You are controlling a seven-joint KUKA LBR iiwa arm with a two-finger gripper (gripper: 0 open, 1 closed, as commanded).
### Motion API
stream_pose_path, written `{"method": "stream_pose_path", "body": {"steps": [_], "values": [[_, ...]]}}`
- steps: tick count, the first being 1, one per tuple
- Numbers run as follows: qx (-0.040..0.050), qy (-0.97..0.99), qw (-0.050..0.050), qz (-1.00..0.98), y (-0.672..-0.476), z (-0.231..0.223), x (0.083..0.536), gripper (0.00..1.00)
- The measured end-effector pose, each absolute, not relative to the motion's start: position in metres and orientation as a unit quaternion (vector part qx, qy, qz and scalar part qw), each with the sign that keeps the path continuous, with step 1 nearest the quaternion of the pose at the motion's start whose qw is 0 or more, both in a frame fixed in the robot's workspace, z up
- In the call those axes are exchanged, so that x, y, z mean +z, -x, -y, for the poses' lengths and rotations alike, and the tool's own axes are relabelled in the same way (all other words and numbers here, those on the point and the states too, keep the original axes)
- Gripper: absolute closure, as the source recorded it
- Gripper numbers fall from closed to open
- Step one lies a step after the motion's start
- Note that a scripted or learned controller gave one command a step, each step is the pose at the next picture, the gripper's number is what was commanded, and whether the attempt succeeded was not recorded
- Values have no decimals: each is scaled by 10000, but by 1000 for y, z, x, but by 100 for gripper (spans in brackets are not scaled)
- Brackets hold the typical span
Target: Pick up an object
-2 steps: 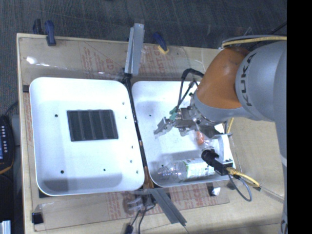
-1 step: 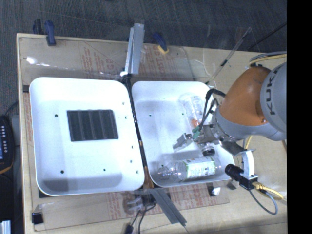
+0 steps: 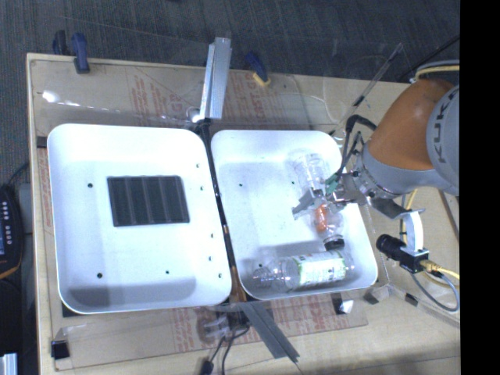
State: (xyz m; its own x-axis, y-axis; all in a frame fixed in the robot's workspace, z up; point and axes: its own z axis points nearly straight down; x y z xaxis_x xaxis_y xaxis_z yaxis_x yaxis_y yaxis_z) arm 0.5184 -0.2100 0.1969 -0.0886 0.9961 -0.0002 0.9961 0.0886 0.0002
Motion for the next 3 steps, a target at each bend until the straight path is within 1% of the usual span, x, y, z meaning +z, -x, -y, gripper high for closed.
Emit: {"method": "stream_pose_path", "body": {"steps": [1, 2, 3], "values": [[-9, -6727, -8, -7400, -552, 211, 170, 0], [-9, -6729, -6, -7397, -552, 211, 170, 0], [-13, -6747, -20, -7381, -542, 187, 100, 0]]}}
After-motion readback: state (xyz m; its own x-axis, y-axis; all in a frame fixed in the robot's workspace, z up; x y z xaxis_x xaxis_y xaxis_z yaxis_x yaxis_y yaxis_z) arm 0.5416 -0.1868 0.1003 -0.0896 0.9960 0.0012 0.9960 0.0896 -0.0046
